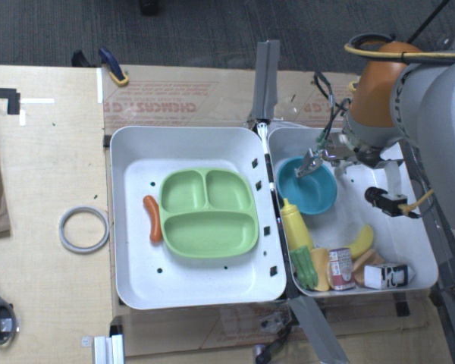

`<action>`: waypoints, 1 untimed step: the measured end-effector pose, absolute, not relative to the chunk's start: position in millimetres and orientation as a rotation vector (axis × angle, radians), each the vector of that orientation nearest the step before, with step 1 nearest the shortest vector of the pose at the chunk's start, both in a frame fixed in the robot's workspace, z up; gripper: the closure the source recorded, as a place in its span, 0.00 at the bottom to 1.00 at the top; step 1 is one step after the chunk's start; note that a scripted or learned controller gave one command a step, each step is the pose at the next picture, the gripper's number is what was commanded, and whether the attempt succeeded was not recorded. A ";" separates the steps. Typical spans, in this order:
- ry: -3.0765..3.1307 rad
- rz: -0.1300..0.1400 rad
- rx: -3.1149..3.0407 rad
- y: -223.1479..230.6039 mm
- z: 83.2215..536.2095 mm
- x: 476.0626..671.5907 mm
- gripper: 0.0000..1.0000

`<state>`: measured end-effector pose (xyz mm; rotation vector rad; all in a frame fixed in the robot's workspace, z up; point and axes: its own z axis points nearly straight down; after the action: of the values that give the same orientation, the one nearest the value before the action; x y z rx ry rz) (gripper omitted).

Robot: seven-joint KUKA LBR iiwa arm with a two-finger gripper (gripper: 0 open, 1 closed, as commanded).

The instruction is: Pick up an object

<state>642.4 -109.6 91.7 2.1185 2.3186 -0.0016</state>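
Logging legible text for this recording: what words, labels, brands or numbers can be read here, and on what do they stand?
Nothing reads clearly.
Cardboard sheet behind the bins: red printed lettering, upside down and too faint to read.
Small can in the right bin: label too blurred to read.
White and black carton beside it: markings too small to read.
Yellow bottle: no legible label.

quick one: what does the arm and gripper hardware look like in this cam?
Arm: bulky grey rounded links with an orange band above the wrist. Black and yellow cables loop over that band and trail along the wrist. Gripper: small, metallic grey, with dark fittings behind it.
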 end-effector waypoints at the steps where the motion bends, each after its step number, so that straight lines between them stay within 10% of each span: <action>1: 2.317 -0.011 2.116 -113.5 101.1 641.8 1.00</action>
<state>641.8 -113.5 101.1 2.1162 2.3172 -0.0107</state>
